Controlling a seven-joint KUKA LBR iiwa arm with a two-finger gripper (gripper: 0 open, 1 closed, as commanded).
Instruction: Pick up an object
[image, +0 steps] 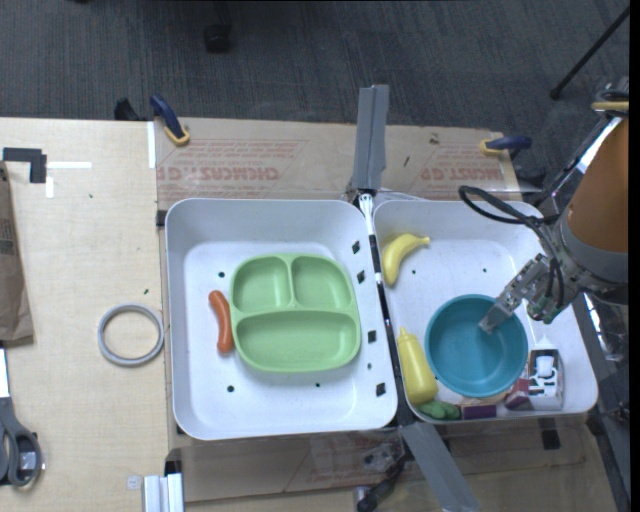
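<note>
Near edge of right bin: a small white carton with dark print (543, 378) lies at the near right corner, with a purple-and-red item (492, 407) and a bit of green (437, 409) tucked along the near wall beside it; these last two are too crowded to name.
Yellow bottle (415, 367): lies lengthwise against the left wall of the right bin (455, 222), touching the left side of the bowl.
Blue bowl (477, 346): sits upright in the near half of the right bin, its hollow bare.
Gripper (497, 319): hangs over the right part of the bowl's rim, tilted down and to the left; one grey fingertip shows clearly, but I cannot tell how far apart the fingers stand, and nothing is seen between them.
Arm: its orange band (605, 200) comes in from the right, above the bin's right wall.
Left bin (180, 300): holds a green divided plate (296, 313) in the middle, with an orange carrot-like piece (222, 321) just left of it.
Banana (397, 253): lies in the far left part of the right bin, well apart from the gripper.
Bench, left side: a grey ring (131, 333) lies flat, apart from the bins.
Far bench: brown cardboard (260, 160) with two blue-and-yellow clamps (170, 120).
</note>
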